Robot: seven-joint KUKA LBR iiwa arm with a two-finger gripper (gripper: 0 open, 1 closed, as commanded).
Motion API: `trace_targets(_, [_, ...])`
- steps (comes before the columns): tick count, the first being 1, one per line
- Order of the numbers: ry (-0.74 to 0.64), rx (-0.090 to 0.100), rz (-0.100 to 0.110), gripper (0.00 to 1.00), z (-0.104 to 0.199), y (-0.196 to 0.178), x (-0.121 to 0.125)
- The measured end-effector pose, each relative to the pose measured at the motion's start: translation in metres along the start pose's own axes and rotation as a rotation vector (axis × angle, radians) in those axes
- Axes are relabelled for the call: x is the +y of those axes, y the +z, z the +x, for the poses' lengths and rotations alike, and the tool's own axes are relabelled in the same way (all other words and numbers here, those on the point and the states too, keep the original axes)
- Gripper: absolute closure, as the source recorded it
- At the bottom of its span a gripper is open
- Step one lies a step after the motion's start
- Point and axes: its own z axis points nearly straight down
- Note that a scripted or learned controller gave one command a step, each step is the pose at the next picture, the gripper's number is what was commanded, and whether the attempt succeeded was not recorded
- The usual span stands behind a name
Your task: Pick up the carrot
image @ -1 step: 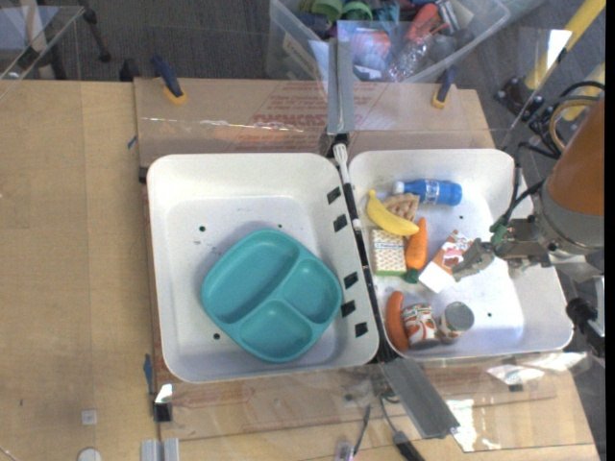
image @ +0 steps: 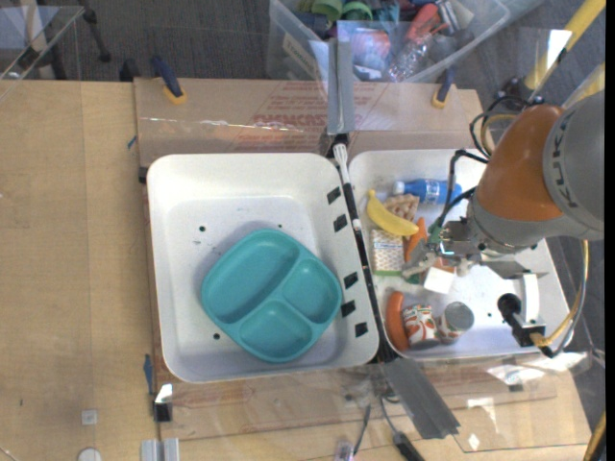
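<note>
Small orange carrot [image: 414, 245] lies in the right bin, just below the banana

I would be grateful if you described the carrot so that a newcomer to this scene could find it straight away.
Look in the right-hand white bin, the one the grey and orange arm reaches into. Near its middle, just below the yellow banana and beside the gripper, lies the carrot. It is the small, slim orange piece, unlike the curved yellow banana above it and the blue bottle farther back.
</note>
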Motion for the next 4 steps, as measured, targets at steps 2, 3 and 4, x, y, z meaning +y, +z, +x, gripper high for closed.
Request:
trace_targets(2, [-0.21, -0.008, -0.03, 1.0, -0.015, 0.007, 0.062])
trace_targets(3, [0.108, -0.005, -0.009, 1.0, -0.016, 0.015, 0.119])
trace_targets(4, [0.05, -0.002, -0.004, 1.0, 0.029, -0.087, 0.115])
